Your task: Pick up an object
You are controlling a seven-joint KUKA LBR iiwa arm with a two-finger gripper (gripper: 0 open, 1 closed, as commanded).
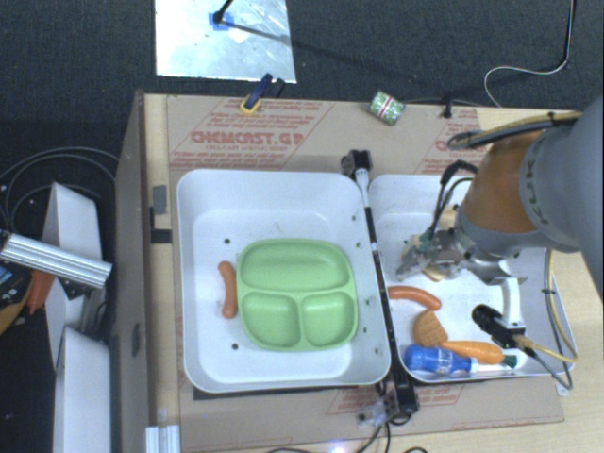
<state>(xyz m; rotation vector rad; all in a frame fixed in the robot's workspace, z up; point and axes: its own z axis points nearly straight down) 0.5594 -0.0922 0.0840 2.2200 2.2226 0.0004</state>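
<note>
In the right bin [401, 196] my gripper [423, 258] hangs low over the middle of the floor, the grey arm reaching in from the right. A small tan object [435, 273] lies right under its tip, touching or nearly touching it; I cannot tell whether it is held. Just in front lies an orange-red sausage [413, 296]. Further forward are a brown bread-like piece [430, 327], an orange carrot [472, 351] and a blue and white bottle [442, 362] along the front wall.
The left bin [203, 253] holds a green compartment tray [297, 291] with a second sausage [227, 289] to its left. A black divider rail [373, 253] separates the bins. A small green can [386, 107] sits on the cardboard behind.
</note>
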